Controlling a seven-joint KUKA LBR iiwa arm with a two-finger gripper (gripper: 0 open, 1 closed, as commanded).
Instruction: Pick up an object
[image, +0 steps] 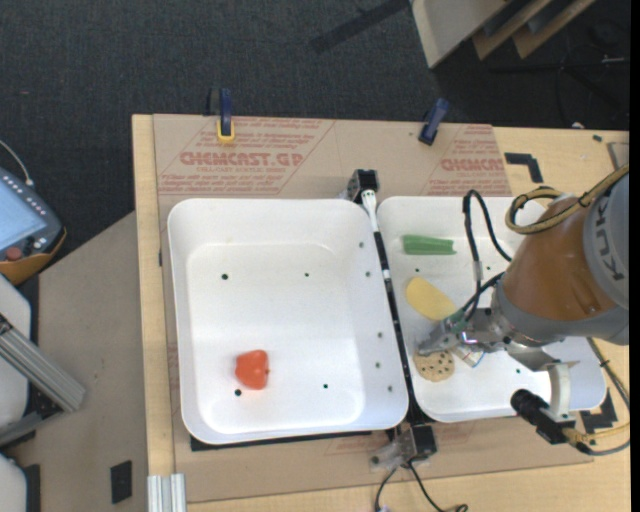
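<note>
Two white bins (190, 300) lie side by side. At the lower right, the gripper (447, 345) hangs over a round cookie (435, 368), perhaps touching it. I cannot tell its state.

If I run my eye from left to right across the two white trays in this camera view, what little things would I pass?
Orange-red lump in the left bin → then in the right bin: brown speckled cookie by the gripper, with the yellow piece and green block above it.
</note>
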